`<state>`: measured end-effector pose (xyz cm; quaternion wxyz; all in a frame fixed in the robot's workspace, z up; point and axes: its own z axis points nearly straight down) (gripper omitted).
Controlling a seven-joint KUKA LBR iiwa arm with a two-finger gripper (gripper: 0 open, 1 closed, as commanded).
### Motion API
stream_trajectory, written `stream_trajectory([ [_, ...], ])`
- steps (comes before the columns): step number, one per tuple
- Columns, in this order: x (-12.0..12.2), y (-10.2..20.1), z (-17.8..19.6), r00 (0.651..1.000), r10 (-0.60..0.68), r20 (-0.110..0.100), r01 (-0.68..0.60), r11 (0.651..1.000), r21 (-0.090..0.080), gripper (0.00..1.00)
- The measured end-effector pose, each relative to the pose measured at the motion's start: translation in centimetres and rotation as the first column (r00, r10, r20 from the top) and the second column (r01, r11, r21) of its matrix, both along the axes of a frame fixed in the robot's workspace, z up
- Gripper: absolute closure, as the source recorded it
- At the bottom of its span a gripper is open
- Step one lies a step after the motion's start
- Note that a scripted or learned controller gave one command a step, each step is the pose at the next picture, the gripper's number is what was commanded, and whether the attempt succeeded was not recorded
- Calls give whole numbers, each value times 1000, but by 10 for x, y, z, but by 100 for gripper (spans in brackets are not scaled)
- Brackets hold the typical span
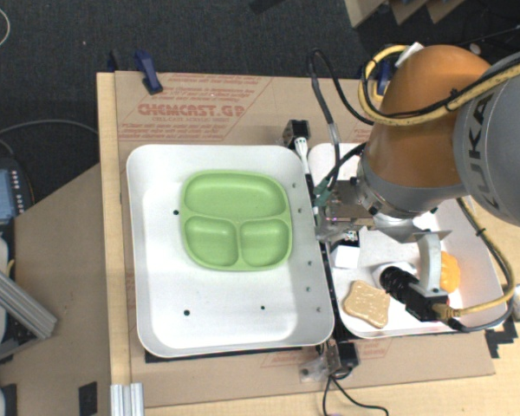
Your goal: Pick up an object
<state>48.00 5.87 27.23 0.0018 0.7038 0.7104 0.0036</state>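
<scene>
A green divided plate lies in the left bin, towards its far side. In the right bin a tan piece of toast rests near the front edge. A yellow-orange object lies further right, partly hidden by the arm. My gripper hangs low over the left part of the right bin, close to the wall between the bins. The orange and grey wrist covers most of it. Nothing shows between its tips.
The big arm covers most of the right bin's far half. Both bins sit on a cardboard sheet with a blue clip at its far left. Small black dots mark the left bin's floor.
</scene>
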Motion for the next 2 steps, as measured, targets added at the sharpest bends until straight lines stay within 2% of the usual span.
stream_trajectory([
  [1,1,50,166,1000,-2,12,2,1000,5,100],
  [2,-1,10,114,1000,-14,-14,14,1000,-4,100],
])
